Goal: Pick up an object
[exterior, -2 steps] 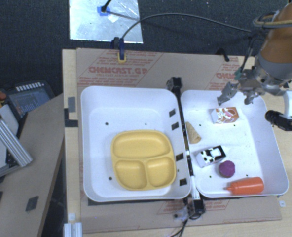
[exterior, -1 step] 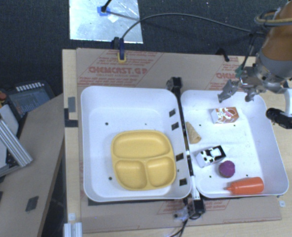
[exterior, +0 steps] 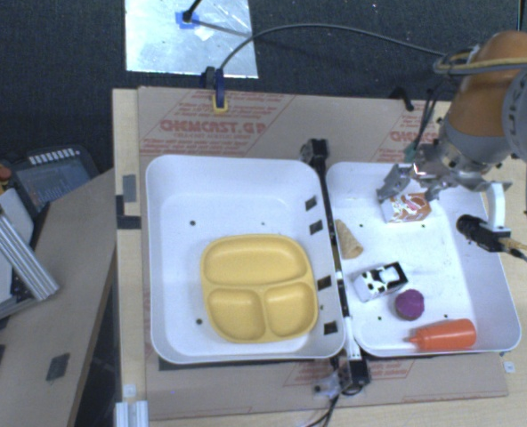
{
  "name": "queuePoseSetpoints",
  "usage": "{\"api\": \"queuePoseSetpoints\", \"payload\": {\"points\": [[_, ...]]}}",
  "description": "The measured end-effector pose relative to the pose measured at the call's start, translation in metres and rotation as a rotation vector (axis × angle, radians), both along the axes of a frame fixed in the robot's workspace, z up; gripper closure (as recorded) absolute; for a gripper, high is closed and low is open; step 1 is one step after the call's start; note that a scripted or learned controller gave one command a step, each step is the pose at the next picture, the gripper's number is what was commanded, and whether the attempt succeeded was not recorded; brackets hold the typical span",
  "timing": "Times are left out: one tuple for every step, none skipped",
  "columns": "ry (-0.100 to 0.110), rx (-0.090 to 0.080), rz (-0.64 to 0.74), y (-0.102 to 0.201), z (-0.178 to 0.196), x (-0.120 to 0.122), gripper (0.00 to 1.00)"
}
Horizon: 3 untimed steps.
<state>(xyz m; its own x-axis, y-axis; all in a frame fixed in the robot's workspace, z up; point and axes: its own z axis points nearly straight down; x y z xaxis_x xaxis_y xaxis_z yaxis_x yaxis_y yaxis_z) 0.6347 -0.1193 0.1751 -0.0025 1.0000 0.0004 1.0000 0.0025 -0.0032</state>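
Note:
In the right bin (exterior: 486,274), a small clear packet with red and orange print (exterior: 409,208) lies near the far wall. My gripper (exterior: 416,185) hovers just over its far edge, open, with one finger to each side of the packet's top. Nothing is held between the fingers. Further objects lie in the same bin: a tan cone (exterior: 348,237) by the left wall, a black-and-white toy (exterior: 381,280), a purple ball (exterior: 410,304) and an orange bottle (exterior: 441,334) lying flat near the front wall.
The left bin (exterior: 174,238) holds a yellow divided plate (exterior: 259,287). A black divider strip (exterior: 328,238) runs between the bins. A black cable plug (exterior: 479,231) hangs from the arm over the right bin's right side.

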Motion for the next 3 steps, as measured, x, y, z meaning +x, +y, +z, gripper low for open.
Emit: {"api": "queuePoseSetpoints", "payload": {"points": [[-0.001, 0.000, -0.001, -0.002, -0.043, 0.005, 0.00], [-0.023, -0.007, -0.002, -0.004, -0.069, 0.011, 0.00], [-0.036, -0.015, -0.001, -0.007, -0.055, 0.014, 1.00]]}}
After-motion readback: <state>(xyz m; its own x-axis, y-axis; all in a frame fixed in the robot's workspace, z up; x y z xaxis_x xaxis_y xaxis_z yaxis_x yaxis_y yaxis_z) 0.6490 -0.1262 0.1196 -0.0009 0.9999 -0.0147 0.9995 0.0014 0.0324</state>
